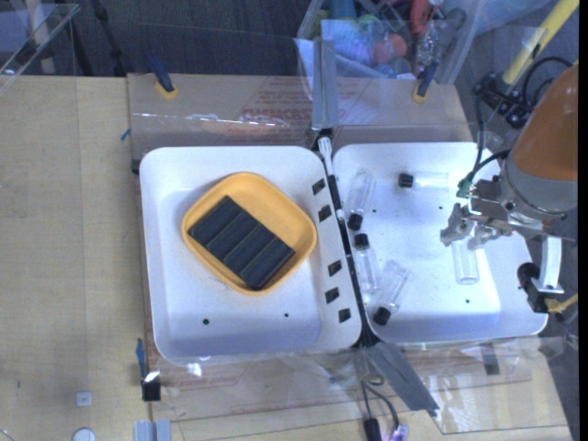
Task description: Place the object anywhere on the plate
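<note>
hand over the right bin, near its right wall, fingers closed on a clear vial that hangs upright just below them. vial is a small transparent plastic tube; similar clear vials with black caps lie loose on the bin floor. yellow plate with dark ribbed insert sits in the left bin, well apart.

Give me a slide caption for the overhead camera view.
Gripper over right bin of clear vials; yellow plate waits in left bin.
</note>
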